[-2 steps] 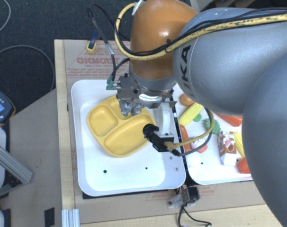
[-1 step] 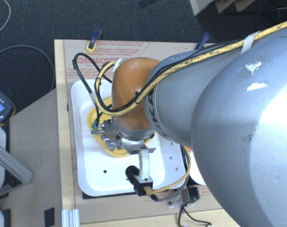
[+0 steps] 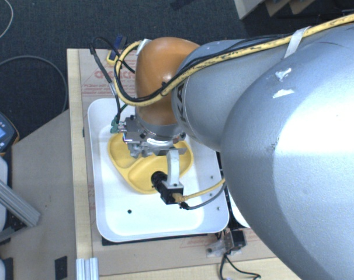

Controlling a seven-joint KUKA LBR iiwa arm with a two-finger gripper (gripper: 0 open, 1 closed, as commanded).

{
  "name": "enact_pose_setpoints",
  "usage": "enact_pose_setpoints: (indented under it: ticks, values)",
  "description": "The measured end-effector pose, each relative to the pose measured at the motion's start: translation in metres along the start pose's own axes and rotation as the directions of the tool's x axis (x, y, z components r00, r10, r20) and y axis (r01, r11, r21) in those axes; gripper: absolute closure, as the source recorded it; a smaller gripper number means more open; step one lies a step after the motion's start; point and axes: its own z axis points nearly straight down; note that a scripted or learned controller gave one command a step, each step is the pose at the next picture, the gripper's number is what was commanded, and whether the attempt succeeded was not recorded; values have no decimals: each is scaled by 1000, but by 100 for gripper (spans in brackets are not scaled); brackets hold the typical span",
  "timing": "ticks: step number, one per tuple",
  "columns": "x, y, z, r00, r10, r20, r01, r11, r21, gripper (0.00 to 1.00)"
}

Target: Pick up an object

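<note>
A yellow, soft-looking object (image 3: 137, 174) lies in the left white bin (image 3: 110, 214), towards its upper middle. The grey arm with its orange band (image 3: 156, 80) comes in from the right and stands right over that object. The gripper (image 3: 146, 149) points down onto the yellow object, and the wrist hides its tips. A small green bit (image 3: 114, 123) peeks out at the wrist's left side.
A black fitting with a yellow cable (image 3: 171, 192) hangs from the wrist over the bin's middle. A small dark speck (image 3: 129, 211) lies on the bin floor lower left. The arm's bulk covers the right bin. Wooden bench edge (image 3: 77, 156) runs along the left.
</note>
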Motion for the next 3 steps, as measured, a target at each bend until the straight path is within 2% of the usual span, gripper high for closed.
enact_pose_setpoints:
  ticks: [1, 2, 3]
  values:
    - [1, -42, -30, 1000, -3, -2, 3, 1000, 7, 100]
    - [0, -66, -10, 1000, -1, 1, 1, 1000, 11, 100]
    - [-76, 4, -103, 1000, 8, 1, -8, 1000, -10, 100]
